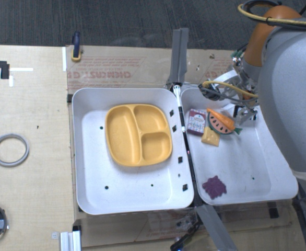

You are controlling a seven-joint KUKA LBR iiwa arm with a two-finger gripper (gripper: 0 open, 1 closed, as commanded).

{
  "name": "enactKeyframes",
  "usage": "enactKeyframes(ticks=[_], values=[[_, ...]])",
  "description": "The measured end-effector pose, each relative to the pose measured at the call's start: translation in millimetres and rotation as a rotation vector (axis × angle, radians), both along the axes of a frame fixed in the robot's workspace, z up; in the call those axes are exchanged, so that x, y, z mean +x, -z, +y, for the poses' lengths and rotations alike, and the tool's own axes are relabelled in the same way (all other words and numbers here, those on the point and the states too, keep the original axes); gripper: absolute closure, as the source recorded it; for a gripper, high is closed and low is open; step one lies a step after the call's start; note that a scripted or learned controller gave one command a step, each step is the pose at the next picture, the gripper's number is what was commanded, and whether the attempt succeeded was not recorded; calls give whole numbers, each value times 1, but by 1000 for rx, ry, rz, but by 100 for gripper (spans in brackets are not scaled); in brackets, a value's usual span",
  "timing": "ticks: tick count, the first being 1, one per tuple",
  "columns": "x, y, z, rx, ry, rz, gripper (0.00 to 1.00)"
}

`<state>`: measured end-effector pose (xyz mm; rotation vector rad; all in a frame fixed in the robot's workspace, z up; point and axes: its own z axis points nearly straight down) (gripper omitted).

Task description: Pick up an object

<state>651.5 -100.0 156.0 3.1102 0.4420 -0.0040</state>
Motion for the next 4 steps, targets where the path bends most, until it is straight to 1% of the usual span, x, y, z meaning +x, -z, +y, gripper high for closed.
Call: enactKeyframes(ticks=[2,3,4], values=[[0,1,0,0,0,2,0],[-15,-35,44,1,82,0,0],[-50,-37,6,0,82,3,0]])
